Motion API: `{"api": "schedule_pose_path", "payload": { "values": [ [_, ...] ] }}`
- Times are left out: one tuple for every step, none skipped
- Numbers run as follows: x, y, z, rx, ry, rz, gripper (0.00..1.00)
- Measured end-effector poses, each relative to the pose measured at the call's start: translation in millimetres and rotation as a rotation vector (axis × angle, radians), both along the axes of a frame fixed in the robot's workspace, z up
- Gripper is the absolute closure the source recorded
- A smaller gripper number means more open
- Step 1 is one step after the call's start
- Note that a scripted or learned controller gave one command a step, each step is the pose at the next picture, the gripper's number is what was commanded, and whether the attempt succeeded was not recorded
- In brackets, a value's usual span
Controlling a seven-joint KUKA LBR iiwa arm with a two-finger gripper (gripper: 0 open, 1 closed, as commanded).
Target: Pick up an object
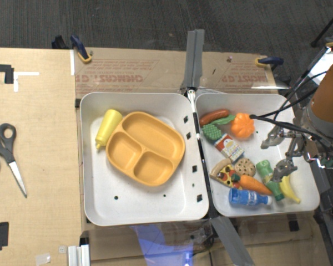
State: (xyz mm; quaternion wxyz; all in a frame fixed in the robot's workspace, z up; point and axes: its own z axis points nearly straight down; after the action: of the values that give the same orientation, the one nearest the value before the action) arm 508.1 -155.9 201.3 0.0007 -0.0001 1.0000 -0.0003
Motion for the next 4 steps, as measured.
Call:
{"api": "schedule_pose_path", "payload": {
  "values": [
    [-6.0, 23.9, -104.2, -0.002, -0.015, -0.099, 0.0],
    [73.7, 46.5, -104.3, 0.0, -0.012, -0.113, 0.0],
    [126.7, 48.0, -103.3, -0.005, 0.034, -0.03, 0.0],
    [134.4, 48.9, -90.6, -0.008, -0.005, -0.03, 1.0]
  ]
}}
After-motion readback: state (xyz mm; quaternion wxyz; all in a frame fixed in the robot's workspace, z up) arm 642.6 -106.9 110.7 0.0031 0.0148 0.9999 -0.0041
